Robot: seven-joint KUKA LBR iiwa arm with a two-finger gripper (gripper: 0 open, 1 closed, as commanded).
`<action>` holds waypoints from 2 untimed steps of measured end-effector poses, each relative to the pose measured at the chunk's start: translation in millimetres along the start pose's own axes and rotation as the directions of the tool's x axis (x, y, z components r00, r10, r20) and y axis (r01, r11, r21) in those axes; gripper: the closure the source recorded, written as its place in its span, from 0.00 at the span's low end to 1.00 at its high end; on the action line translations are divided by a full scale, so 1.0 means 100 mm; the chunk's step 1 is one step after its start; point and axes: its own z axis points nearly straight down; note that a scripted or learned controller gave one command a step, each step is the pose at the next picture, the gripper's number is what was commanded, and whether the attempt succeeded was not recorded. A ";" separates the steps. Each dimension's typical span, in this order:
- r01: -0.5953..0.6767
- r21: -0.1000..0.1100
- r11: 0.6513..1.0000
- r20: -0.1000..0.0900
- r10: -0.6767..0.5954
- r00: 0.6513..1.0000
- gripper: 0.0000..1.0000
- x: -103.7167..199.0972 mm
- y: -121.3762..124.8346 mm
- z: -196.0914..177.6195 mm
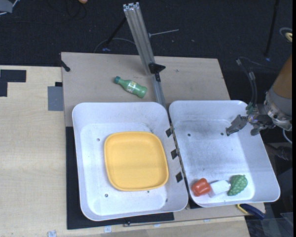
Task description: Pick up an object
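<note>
along the lower right of the frame, in the right bin, three small things lie in a row: a red pepper, touching a white block, and a green bunch just beside it. none is lifted, so the pick looks not yet begun. the gripper hangs at the bin's upper right edge, well apart from them, fingers spread with nothing between. a yellow plate sits in the left bin; a green bottle lies on the bench above.
</note>
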 end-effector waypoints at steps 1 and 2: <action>0.000 -0.001 1.000 0.000 0.000 1.000 0.00 0.01 0.10 0.52; 0.001 -0.001 1.000 0.000 -0.001 1.000 0.00 0.02 0.09 1.05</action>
